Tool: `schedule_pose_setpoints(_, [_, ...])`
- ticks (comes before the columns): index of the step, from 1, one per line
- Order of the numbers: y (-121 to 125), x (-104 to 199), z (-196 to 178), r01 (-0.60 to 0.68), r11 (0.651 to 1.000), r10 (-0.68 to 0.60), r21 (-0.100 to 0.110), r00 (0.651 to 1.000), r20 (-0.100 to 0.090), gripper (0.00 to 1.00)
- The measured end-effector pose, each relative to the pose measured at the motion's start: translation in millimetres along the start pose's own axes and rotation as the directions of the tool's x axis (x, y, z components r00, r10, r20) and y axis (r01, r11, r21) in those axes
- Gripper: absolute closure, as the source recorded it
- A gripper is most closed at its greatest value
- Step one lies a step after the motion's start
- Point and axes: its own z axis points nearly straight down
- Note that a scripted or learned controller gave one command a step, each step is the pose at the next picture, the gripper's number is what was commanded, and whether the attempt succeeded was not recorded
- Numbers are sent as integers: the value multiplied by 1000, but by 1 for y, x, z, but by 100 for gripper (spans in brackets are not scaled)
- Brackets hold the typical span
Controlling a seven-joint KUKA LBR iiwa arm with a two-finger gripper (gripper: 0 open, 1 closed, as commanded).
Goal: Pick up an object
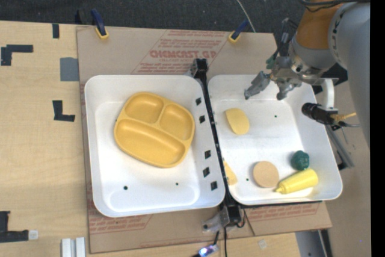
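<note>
Objects are still lying in the right bin (280, 129), none lifted: nearest, a yellow bottle (296, 182), a tan disc (265, 174) and a green lump (300, 160) are sitting by the front edge; a yellow wedge (229, 173) is showing only partly at the divider. Farther back a pale oval (237, 121) is resting alone. The hand (269, 86) is hovering over the bin's far end, fingers spread wide, holding nothing. The grasp is not yet made. The left bin (99, 129) is carrying a yellow tray (154, 128). The arm is running out of view at the right.
</note>
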Motion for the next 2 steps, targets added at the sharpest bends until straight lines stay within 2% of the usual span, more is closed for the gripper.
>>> schedule_pose_setpoints(1, [3,0,-9,3,1000,-3,-14,1000,2,0])
schedule_pose_setpoints(2, [4,-2,36,3,1000,-3,-10,1000,3,0])
